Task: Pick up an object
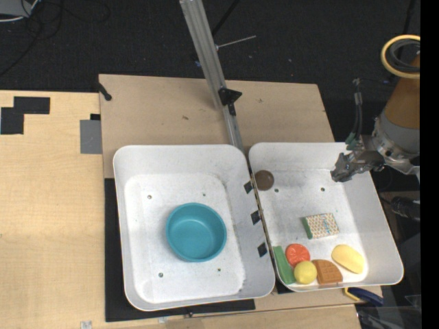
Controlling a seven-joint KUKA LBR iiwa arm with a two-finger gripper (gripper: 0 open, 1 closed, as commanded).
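The fingers (341,171) are dark and small at the far right edge of the right bin (357,204), and I cannot tell if they are released or clenched; no object is seen between them. Behind them the grey arm (401,125) with its orange band comes in from the right side of the bench (274,112). In the right bin, a brown round piece (263,179) lies near the far left corner, and a patterned sponge (320,225) lies in the middle. At the near edge a green stick (282,264), a red tomato (297,253), a yellow ball (305,273), a brown biscuit (328,271) and a yellow lemon (348,258) lie close together. The left bin (137,177) holds a teal bowl (196,232), standing upright near its middle.
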